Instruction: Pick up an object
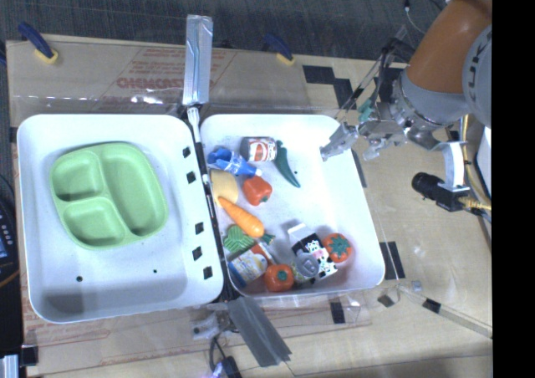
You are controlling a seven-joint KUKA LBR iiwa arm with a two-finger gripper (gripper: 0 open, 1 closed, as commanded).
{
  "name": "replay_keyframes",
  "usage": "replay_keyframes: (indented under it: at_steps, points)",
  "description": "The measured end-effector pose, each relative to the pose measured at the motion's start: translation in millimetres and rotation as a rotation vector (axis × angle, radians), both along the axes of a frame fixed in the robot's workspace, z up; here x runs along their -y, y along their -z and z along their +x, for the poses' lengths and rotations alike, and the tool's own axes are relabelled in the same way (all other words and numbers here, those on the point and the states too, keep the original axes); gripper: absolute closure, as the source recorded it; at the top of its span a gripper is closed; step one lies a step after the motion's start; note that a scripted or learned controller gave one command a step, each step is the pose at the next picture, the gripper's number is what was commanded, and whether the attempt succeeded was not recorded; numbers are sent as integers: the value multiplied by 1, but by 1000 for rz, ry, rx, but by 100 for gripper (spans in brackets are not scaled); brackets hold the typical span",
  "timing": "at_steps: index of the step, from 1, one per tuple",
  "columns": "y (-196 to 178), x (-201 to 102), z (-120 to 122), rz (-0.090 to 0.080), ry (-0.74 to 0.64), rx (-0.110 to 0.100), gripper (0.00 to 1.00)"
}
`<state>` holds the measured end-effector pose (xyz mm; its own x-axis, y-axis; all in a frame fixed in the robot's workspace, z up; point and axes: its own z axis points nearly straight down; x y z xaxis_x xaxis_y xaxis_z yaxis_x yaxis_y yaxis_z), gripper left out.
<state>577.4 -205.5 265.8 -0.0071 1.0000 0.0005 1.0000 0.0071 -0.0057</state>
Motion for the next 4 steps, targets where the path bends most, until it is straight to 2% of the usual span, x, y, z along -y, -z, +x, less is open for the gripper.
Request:
replay_keyframes:
  at_steps: [1,2,3,4]
  points:
    - [138,-47,-53,4,-418,0,0]
    - [173,-107,-70,5,-612,1,0]
    - [164,-106,-69,5,-615,1,100]
    - [-73,-118,-41,0,-444,5,100]
